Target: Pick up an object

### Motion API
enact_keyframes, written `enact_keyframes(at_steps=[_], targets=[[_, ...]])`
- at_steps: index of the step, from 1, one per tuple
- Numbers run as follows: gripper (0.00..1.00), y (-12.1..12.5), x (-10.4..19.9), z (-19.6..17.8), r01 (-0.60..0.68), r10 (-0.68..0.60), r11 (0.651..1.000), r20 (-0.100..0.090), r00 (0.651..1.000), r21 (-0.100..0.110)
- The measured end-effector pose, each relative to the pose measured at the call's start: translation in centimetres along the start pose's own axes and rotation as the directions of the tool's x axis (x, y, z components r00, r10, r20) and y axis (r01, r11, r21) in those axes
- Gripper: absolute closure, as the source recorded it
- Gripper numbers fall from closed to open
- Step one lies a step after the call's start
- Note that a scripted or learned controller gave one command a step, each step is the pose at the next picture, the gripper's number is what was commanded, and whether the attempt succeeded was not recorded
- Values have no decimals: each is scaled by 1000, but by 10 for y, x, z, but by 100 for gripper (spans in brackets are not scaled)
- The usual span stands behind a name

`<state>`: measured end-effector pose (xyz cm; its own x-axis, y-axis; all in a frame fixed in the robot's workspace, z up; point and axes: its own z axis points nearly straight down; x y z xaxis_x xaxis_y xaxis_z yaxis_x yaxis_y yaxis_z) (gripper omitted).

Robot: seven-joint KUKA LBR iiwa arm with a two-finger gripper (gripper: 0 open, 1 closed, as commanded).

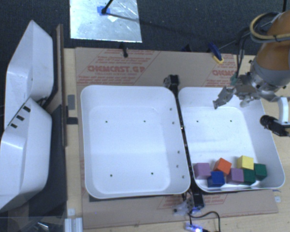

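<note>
Several small blocks lie clustered at the near end of the right bin (261,129): a purple block (201,169), a blue block (216,179), an orange block (223,166), a mauve block (237,175), a yellow block (246,162) and a green block (256,172). My gripper (233,99) hangs over the far end of the same bin, well away from the blocks. Its fingers (222,96) stand apart, open, with nothing between them.
The left bin (92,129) sits beside the right one, a black divider (182,134) between them. Two spare white bins (26,124) lean at the far left. A shiny metal sheet (105,13) lies beyond the bench. Cables trail off the arm's right side.
</note>
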<state>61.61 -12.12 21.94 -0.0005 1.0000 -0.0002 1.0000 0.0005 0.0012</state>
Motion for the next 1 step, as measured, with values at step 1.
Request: enact_keyframes(at_steps=[1], targets=[[100,0,0,-11,1,-1,1000,0,1000,-2]])
